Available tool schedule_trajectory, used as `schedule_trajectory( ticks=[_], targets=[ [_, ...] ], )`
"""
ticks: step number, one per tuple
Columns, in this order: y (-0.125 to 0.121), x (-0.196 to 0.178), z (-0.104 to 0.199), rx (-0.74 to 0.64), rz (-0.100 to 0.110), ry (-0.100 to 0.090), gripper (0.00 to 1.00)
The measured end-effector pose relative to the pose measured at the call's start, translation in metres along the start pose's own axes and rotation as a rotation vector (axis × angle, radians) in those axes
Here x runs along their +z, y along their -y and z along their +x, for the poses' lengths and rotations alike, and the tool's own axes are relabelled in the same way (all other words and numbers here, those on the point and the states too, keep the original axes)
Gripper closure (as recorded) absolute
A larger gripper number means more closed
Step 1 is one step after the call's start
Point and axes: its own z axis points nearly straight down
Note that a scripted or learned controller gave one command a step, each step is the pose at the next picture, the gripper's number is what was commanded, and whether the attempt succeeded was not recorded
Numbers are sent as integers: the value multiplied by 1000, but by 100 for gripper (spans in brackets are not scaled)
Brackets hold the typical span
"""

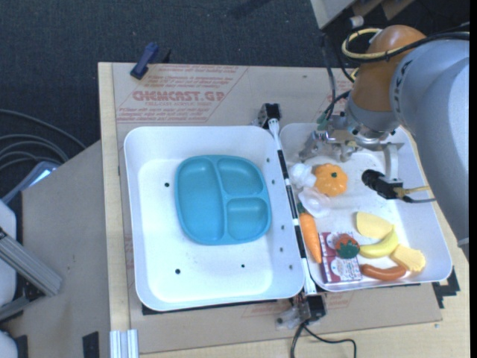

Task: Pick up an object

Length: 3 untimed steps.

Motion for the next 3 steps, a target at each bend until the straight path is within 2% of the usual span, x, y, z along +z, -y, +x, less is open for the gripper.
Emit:
schedule_trajectory(
  ticks=[2, 3],
  targets=[
    [0, 0, 10, -1, 0, 0, 0],
    [-1, -11, 10, -1, -2, 1, 100]
  ],
)
